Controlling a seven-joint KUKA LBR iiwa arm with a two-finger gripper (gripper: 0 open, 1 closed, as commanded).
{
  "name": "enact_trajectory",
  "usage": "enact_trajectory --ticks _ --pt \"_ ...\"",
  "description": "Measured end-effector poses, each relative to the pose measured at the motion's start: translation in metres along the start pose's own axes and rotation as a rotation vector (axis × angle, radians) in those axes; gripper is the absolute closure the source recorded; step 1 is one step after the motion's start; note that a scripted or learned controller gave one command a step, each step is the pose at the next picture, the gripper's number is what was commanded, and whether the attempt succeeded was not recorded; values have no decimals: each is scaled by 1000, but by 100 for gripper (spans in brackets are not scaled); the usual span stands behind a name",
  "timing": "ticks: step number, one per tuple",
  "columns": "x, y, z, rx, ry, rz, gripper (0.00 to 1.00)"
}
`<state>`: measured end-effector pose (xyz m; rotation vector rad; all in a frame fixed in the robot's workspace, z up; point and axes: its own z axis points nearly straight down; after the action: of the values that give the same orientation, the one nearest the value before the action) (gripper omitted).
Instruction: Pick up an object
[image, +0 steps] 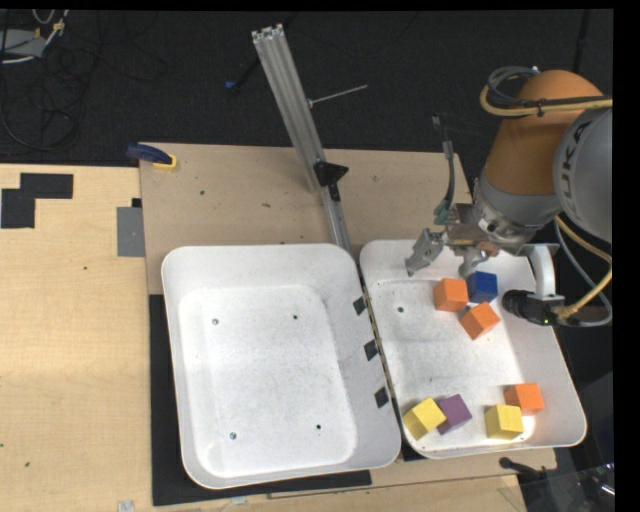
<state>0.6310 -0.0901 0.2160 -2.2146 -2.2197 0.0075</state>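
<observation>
My gripper (442, 262) hangs over the far end of the right bin (420, 350), its two fingers spread open with nothing between them. Just below and right of it lie an orange cube (451, 294), a blue cube (483, 286) and a second orange cube (480, 320). Along the bin's near edge sit a yellow cube (425, 416), a purple cube (454, 411), another yellow cube (505, 421) and an orange cube (526, 398).
The left bin (190, 300) sits beside the right one, with black clips (371, 348) along the shared edge. A slanted aluminium bar (295, 110) rises behind the bins. A blue and yellow clamp (152, 155) lies at the bench's far left corner.
</observation>
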Motion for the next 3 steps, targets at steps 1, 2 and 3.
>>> enact_trajectory --ticks 1,2,3 --pt "-6 -6 49 1 0 2 0" --pt "-9 -4 112 1 0 2 0" --pt "-11 -3 98 -3 0 10 100"
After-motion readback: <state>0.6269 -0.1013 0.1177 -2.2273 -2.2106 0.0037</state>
